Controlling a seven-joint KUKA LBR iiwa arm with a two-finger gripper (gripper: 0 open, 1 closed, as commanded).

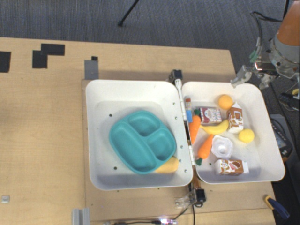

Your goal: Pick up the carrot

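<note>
Two shallow white plastic bins (93,125) sit side by side. Left of their shared wall lie one teal divided plate (142,141) and one yellow piece (168,166). Right of that wall: two orange carrots (205,146), three small cartons (209,114), one banana (216,128), one white cup (221,147), one orange ball (225,101), one yellow lemon (246,135).

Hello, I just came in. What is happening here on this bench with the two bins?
A grey robot arm with an orange band is meant to pick up a carrot. At this moment it sits above the far right corner of the right white bin, and its pincer holds nothing. Two orange carrots lie near that bin's left wall, among a yellow banana, small cartons and round fruit. The left white bin holds a teal divided plate.
</note>
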